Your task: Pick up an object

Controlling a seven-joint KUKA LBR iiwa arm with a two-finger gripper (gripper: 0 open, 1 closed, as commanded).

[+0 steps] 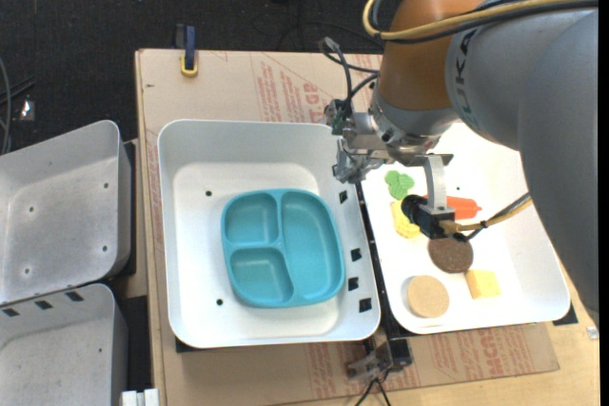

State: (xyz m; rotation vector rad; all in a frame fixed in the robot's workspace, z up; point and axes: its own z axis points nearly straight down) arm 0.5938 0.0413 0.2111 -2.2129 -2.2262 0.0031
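My gripper (355, 159) hangs over the wall between the two bins, under the orange wrist band. The right bin (533, 295) holds several small toy foods. A green piece (400, 181) lies just right of the gripper, with a yellow piece (403, 225) below it. Farther right lies an orange carrot-like piece (465, 207). A dark brown disc (449, 255), a tan disc (428, 296) and a yellow block (483, 283) sit toward the bin's front. No object shows between the gripper's parts.
The left bin (190, 176) holds a teal divided plate (283, 247). The arm covers the right bin's back part. Two grey lids (57, 204) lie left of the bench. A blue-and-yellow clamp (189, 52) sits on the cardboard at the back left.
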